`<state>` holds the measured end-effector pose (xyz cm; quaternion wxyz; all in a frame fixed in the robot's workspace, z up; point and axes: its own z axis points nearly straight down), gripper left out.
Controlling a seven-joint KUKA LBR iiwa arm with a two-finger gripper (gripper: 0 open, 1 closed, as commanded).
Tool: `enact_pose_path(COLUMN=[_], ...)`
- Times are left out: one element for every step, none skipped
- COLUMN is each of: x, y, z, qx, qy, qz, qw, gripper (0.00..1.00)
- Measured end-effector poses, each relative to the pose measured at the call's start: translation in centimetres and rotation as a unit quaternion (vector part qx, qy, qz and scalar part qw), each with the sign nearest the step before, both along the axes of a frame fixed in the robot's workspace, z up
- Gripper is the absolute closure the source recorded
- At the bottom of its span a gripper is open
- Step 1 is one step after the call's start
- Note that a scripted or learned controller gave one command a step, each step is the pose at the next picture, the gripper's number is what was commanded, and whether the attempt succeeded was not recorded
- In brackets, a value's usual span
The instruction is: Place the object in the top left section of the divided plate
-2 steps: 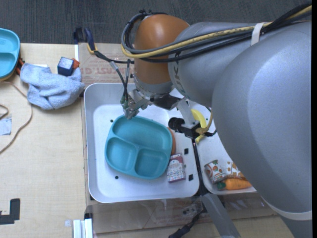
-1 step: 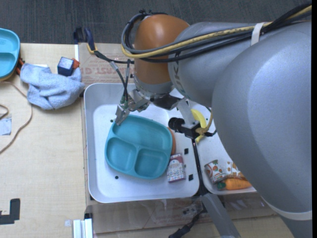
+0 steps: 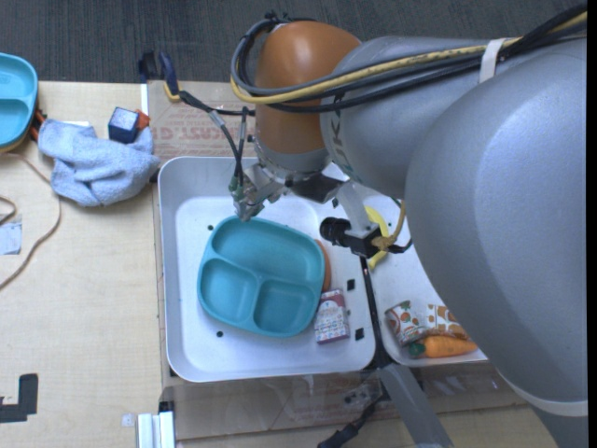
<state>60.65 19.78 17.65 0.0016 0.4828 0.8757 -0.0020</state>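
A teal divided plate (image 3: 261, 278) lies in the left white bin (image 3: 187, 343), with one large section at the far side and two smaller ones nearer the camera. All three sections look bare. My gripper (image 3: 246, 203) hangs from the orange wrist, right over the plate's far left rim. I see nothing held at its tip. A small red and white packet (image 3: 331, 318) lies against the plate's right near edge. Something orange (image 3: 325, 258) peeks out behind the plate's right rim.
In the right bin (image 3: 410, 357), a patterned packet (image 3: 418, 320) and a toy carrot (image 3: 446, 346) lie near the front. On the bench to the left are a crumpled blue-grey cloth (image 3: 98, 164), a small blue cube (image 3: 123, 123) and a second teal plate (image 3: 13, 96).
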Motion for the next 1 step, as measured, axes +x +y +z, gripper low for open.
enact_pose_path(x=[5.3], y=[0.61], z=[-1.48], qx=[0.0012], qy=[0.0], qz=[0.018], qw=[0.9998], gripper=[1.0])
